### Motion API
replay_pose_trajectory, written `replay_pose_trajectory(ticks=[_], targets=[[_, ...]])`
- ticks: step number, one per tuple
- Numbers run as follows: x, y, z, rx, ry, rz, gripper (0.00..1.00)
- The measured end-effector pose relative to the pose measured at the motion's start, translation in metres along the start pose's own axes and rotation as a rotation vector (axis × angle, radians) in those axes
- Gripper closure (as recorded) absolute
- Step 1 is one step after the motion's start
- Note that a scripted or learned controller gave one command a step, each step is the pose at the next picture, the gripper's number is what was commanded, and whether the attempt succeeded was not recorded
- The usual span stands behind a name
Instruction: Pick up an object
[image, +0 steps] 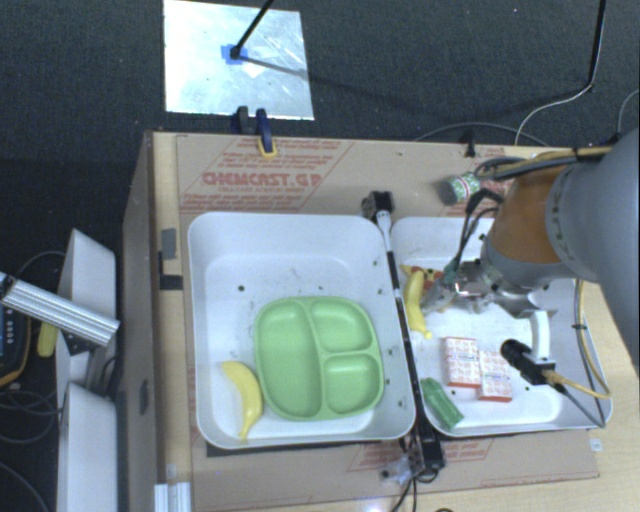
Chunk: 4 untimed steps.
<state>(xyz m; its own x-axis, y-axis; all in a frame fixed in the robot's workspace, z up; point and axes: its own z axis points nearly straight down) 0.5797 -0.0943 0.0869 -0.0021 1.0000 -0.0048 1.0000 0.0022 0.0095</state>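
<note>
Two shallow white bins sit side by side on a sheet of cardboard (290, 170) printed in red.

The left bin (215, 300) holds two things. One is the first banana (243, 395), which lies near the front left corner, curved and touching the edge of the plate. The other is a green divided plate (320, 358) with three compartments, lying flat in the front half of the bin.

The right bin (570, 415) holds five things that can be counted, and these are the objects up for picking:
- The second banana (413, 300) lies along the left wall, lengthwise against the divide between the bins.
- A small orange-red thing (430, 274), too small to name, sits just beside the banana's far end.
- A green block (441, 402) lies tilted in the front left corner.
- Two red-and-white cartons lie flat in the middle, the near carton (461, 362) and the far carton (494, 375), side by side and touching or nearly so.

That makes two bananas in all, one per bin.

The arm (590, 215) enters from the right, its grey body bulking over the far right corner of the right bin. The orange band (520, 225) is turned toward the camera, and the wrist is bent down and to the left. The gripper (450, 292) is low over the far left part of the right bin. It is just beside the second banana and the orange-red thing, and well clear of the cartons and the block. I cannot tell whether the claw is spread or pressed together, nor whether it pinches anything.
</note>
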Motion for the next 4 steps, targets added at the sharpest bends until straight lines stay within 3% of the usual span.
replay_pose_trajectory(ticks=[1, 2, 4], targets=[[-0.004, 0.074, 0.002, 0.006, 0.004, -0.003, 0.00], [0.004, 0.054, 0.003, 0.007, 0.004, 0.000, 0.00], [-0.010, 0.050, 0.002, 0.007, 0.004, 0.001, 0.00]])
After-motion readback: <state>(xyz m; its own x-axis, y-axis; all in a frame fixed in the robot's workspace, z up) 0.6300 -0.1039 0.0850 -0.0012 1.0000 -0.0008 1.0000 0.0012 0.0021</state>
